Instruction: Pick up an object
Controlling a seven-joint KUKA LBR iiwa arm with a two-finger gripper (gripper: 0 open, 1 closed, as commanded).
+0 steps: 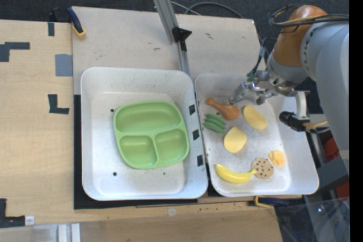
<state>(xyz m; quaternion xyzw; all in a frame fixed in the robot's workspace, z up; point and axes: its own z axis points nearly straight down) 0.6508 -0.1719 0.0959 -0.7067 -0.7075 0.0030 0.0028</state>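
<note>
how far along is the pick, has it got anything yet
Done: the arm has reached over the right bin, with the gripper at the bin's upper part, near the orange drumstick-shaped toy and a yellow piece. In hand: nothing shows between its fingers; every toy, including the banana and cookie, lies on the bin floor. Left: closing on one object and lifting it.

Drumstick (223,110): brown, lying flat, upper left of yellow lump (235,140).
Banana (233,174): yellow, curved, below the lump.
</note>
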